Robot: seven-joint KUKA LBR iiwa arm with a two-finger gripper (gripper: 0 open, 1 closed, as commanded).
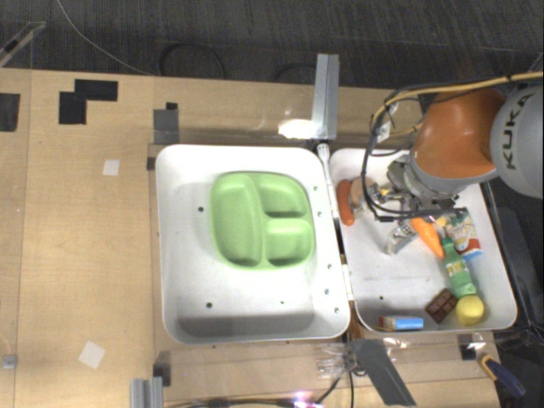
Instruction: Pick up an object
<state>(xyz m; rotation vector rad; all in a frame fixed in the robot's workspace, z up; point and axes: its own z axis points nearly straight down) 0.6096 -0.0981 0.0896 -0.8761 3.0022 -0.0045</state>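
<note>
- Bins are set side by side on the wooden bench (pixel 76 253); the left bin (pixel 183 304) is separated from the right bin (pixel 374 287) by a narrow seam where their rims meet
- Inside the left bin a green divided plate (pixel 259 219) is seen, lying flat and slightly above the bin's centre; three compartments can be made out in it, one long one on the left and two smaller ones on the right
- Above the right bin the arm (pixel 459 138) is positioned, reaching in from the right; its orange band is seen over the bin's upper half, with black cables looped at its left side
- Below the wrist the gripper (pixel 406 232) is lowered toward the bin floor; whether it is released or clenched cannot be told, since the wrist hides most of it, and nothing can be confirmed as grasped
- Just beside the gripper, to its right, an orange carrot-shaped toy (pixel 429 235) is found, tilted down to the right
- Against the right bin's left wall a red-orange sausage-shaped object (pixel 344 202) is laid upright along the rim
- Along the right side a green bottle-like item (pixel 459 270) with a printed label is placed; below it a yellow lemon-like ball (pixel 470 310) is touched by a brown chocolate-coloured block (pixel 440 305)
- Near the bottom edge a small blue tube (pixel 402 322) is laid flat
</note>
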